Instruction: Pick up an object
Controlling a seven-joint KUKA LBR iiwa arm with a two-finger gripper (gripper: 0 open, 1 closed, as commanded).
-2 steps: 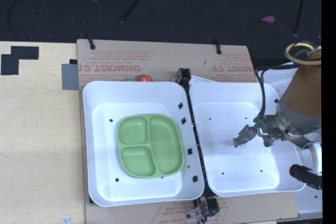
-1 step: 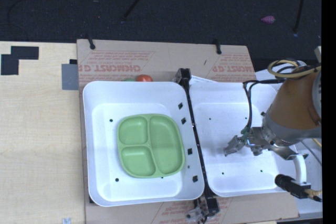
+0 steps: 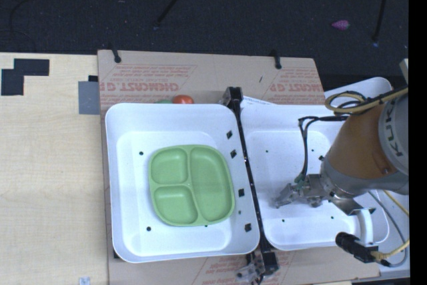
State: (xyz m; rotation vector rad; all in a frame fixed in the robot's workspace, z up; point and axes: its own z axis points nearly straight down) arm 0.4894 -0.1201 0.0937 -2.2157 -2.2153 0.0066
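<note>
Gripper (image 3: 279, 200) in right bin (image 3: 313, 237), green plate (image 3: 191, 184) left

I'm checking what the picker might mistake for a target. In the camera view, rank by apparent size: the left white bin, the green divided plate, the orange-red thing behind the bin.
1. Left white bin
2. Green divided plate, lying inside that bin
3. Orange-red thing, partly hidden behind the bin's far rim

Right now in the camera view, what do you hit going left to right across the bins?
Left bin → green divided plate → black divider between bins → right bin → tool → arm's orange band.
</note>
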